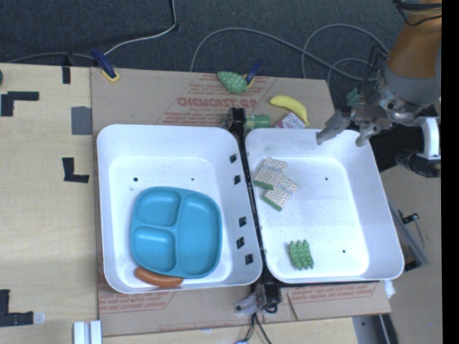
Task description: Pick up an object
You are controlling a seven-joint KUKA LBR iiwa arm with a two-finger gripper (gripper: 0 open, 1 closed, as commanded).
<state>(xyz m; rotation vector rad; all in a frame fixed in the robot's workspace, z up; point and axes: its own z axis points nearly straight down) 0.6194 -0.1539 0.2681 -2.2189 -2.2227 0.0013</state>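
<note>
The gripper [343, 135] hangs over the far right corner of the right bin [373, 192], above its rim, with its fingers [327, 133] spread well apart and nothing between them. The grey arm with its orange band [416, 45] reaches in from beyond that same corner.

Inside the right bin, a patterned sponge block with a green edge [274, 183] lies near the wall shared with the left bin [115, 192], well apart from the gripper. A green knobbly toy [300, 254] rests toward the right bin's near wall, on its own.

In the left bin, a blue divided plate [176, 231] sits toward the near side, and an orange sausage-shaped toy [158, 279] lies just at the plate's near edge (partly tucked under it, as far as one can tell).

On the cardboard-covered surface [179, 102] beyond the right bin's far wall lie a yellow banana [289, 107], a green leafy toy [232, 81] farther left of it, and a small pinkish item [290, 122] just beside the banana, too small to identify. Cables [215, 41] loop across the dark floor past the surface.
</note>
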